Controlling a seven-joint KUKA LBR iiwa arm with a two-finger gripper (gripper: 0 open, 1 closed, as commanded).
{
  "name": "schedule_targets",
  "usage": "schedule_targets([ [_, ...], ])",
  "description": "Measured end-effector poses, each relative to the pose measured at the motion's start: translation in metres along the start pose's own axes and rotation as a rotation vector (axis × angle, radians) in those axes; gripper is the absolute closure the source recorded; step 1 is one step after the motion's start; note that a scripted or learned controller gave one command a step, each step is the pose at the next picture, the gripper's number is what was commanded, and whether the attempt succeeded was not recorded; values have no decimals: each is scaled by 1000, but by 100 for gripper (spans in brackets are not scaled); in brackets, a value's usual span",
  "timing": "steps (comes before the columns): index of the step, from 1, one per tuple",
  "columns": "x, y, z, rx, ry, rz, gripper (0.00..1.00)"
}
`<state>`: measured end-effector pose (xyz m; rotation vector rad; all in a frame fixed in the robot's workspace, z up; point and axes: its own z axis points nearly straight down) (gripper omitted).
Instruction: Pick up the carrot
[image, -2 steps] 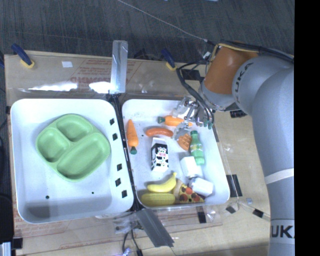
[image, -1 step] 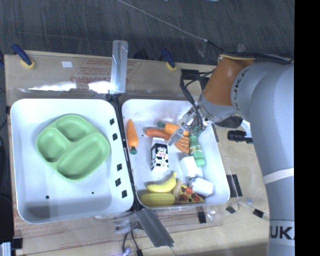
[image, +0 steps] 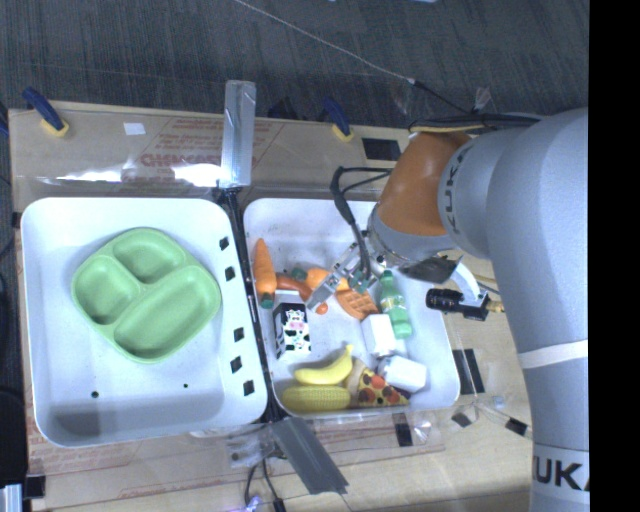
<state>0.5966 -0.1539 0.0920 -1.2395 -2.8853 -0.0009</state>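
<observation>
The carrot (image: 263, 270) is orange with a green tip and lies lengthwise along the left wall of the right bin (image: 300, 215). My gripper (image: 335, 282) is low in that bin, a little to the right of the carrot, among small orange items. It does not touch the carrot. The orange-banded wrist (image: 420, 195) hangs above the bin's back right part.
The right bin also holds a cow-print carton (image: 292, 330), a banana (image: 325, 370), a corn cob (image: 315, 398), a green bottle (image: 393, 300), a white box (image: 381, 333) and a pizza slice (image: 375, 386). A green divided plate (image: 147, 292) lies in the left bin (image: 60, 400).
</observation>
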Motion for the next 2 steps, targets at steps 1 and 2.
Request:
schedule_targets([
  [1,33,-5,0,5,-8,279,0],
  [2,35,1,-12,-2,-4,268,100],
])
